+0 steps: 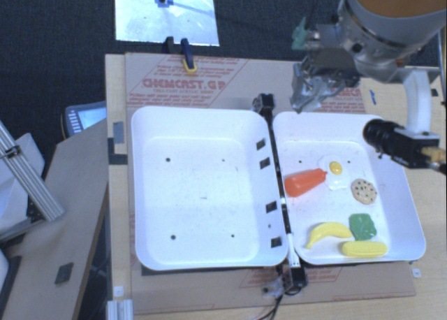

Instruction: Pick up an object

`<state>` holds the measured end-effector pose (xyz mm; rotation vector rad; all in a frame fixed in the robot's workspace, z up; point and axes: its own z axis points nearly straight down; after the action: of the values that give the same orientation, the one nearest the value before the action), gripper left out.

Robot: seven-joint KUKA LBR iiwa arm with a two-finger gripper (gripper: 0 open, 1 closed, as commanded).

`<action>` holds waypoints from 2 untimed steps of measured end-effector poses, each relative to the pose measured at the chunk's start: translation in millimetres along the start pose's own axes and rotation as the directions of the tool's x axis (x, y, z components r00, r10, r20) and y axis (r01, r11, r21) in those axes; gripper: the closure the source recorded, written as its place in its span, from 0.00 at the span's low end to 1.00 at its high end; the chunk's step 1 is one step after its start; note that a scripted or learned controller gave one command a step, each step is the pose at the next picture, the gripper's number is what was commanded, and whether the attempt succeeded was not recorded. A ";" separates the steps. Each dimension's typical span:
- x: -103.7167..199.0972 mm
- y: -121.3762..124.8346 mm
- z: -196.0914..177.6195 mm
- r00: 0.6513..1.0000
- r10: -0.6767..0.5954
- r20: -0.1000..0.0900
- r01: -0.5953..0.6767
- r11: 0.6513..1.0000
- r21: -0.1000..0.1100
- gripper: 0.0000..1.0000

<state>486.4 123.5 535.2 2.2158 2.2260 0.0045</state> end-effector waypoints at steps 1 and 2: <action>58.4 2.3 52.0 1.000 -0.004 0.001 0.004 1.000 0.005 1.00; 42.7 -0.2 115.3 1.000 0.005 0.003 -0.005 1.000 0.006 1.00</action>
<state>486.3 166.4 419.9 2.2227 2.2222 -0.0055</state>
